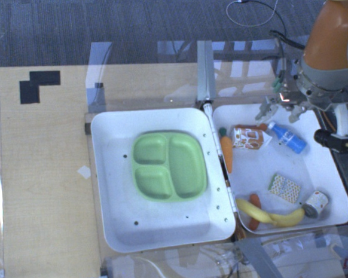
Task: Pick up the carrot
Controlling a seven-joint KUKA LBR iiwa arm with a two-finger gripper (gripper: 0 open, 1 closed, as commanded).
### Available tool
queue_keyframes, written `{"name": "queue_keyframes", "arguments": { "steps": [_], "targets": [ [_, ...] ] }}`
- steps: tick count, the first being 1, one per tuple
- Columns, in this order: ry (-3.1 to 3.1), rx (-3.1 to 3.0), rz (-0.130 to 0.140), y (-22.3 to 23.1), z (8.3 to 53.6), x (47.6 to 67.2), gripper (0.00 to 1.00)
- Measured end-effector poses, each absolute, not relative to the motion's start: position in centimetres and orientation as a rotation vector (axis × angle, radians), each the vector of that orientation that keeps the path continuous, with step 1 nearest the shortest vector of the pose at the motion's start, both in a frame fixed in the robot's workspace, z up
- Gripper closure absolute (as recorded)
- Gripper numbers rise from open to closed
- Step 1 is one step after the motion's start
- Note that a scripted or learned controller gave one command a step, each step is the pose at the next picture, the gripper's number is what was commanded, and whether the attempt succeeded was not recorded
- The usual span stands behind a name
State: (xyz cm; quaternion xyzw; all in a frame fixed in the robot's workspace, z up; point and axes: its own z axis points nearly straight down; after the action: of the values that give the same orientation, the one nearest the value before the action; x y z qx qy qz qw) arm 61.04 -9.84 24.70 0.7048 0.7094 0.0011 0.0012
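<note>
Carrot first: the small orange carrot with a green top (226,150) lies lengthwise against the left wall of the right shallow white bin (339,179), just beside the divider between the two bins and well apart from my gripper.

My two-finger metal gripper (279,109) hovers over the upper part of that right bin, its fingers spread apart with nothing between them. Just below it lies a blue plastic bottle (286,137), tilted, and beside that to the left a flat white and orange snack packet (247,137), which sits near the carrot's green end. My grey arm with its orange band (331,30) comes in from the upper right.

Farther down the same bin a small green-patterned square pouch (284,188) rests near the middle. Along the lower wall a yellow banana (270,213) curves, touching a small red-orange piece (255,200) at its left end, and a short grey-and-white can (316,203) lies on its side at its right end.

In the left shallow white bin (115,188), a green plastic divided plate (168,166) sits roughly in the centre.
</note>
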Motion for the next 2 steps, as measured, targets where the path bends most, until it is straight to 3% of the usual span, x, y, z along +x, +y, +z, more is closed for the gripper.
{"name": "queue_keyframes", "arguments": {
  "steps": [1,2],
  "targets": [
    [1.565,2.725,0.000,-4.0,18.9,59.9,0.00],
    [1.174,2.916,0.000,-2.0,18.4,55.5,0.00]
  ]
}}
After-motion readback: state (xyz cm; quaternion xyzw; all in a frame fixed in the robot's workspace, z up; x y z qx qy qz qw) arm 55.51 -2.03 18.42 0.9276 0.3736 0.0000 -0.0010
